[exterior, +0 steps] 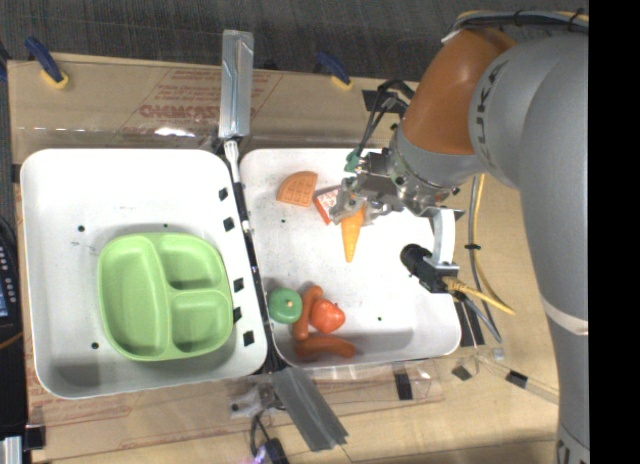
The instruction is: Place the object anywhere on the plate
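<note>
In the right white bin (pixel 420 327), the gripper (pixel 357 204) is pinching an orange cone (pixel 351 237), tip hanging downward.

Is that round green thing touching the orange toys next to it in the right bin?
Touching. The camera view shows the round green thing pressed against the orange toys, with no white bin floor visible between them.

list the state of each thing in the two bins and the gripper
green plate: flat in left bin, nothing on it
orange cone: at the gripper, tip pointing down
waffle piece: lying in right bin
green round piece: lying by the red-orange pieces
</note>
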`<control>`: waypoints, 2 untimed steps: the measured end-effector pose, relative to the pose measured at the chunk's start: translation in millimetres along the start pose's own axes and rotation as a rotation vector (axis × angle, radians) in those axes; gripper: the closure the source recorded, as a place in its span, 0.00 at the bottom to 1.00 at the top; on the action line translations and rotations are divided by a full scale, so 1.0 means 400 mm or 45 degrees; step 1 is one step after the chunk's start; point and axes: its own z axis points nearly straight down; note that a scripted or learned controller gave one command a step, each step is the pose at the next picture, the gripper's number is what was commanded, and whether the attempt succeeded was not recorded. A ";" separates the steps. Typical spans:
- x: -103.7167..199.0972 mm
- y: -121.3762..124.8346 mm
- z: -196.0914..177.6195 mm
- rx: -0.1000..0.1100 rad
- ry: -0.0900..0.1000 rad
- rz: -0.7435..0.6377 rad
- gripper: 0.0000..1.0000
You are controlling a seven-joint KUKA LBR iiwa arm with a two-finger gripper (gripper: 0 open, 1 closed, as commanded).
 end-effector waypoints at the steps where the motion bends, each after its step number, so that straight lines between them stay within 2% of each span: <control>1: 0.176 -0.105 0.093 0.009 0.001 -0.009 1.00; 2: 0.353 -0.109 0.091 0.005 0.001 -0.046 1.00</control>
